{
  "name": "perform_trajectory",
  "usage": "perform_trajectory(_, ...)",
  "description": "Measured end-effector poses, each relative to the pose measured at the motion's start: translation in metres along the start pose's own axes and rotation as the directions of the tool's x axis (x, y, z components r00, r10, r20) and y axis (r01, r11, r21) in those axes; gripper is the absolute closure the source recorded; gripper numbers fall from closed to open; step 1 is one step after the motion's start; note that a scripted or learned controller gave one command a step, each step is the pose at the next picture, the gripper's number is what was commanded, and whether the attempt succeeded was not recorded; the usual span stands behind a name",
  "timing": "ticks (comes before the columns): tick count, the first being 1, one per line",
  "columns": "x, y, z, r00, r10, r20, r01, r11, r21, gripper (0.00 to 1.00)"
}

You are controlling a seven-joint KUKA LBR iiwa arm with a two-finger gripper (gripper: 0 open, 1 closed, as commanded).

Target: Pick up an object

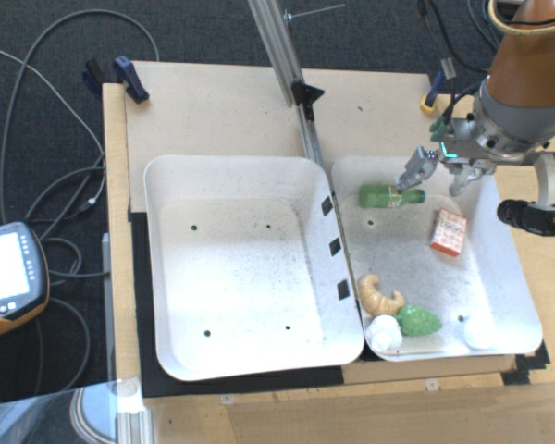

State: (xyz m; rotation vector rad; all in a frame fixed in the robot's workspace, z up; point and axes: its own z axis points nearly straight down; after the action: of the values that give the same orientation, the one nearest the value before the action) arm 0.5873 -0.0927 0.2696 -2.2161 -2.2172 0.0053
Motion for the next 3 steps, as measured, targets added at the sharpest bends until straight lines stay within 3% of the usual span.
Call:
perform_trajectory(1,0.0,0.0,-0.002,1.0,0.0,0.001,0.0,1.0,-0.004,0.0)
perform_trajectory(3,-0.002,0.003,0.095,1.0,0.001,0.001,-0.001,1.0,0.001,0.0)
